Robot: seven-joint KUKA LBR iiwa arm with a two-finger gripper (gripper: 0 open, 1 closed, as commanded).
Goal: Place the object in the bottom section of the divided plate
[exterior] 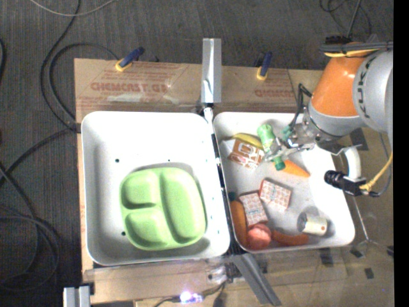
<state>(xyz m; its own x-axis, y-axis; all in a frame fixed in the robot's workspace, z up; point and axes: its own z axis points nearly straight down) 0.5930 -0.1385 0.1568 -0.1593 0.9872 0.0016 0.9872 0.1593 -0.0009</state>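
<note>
A light green divided plate (163, 206) lies in the left bin (102, 133), with one long section on its right and two smaller ones on its left. My gripper (285, 147) hangs low over the upper part of the right bin (342, 235). It is just right of a small green bottle (265, 133) and right above an orange carrot (295, 167) with a green top. Whether it touches either one is unclear. A brown and white snack pack (246, 153) and a yellow piece (246, 138) lie just to its left.
Lower in the right bin lie two red-and-white checkered packs (275, 194) (253, 207), an orange stick (238, 217), a pink lump (257, 235), a sausage (292, 238) and a small beige can (313, 224). A metal divider post (211, 69) stands behind the bins.
</note>
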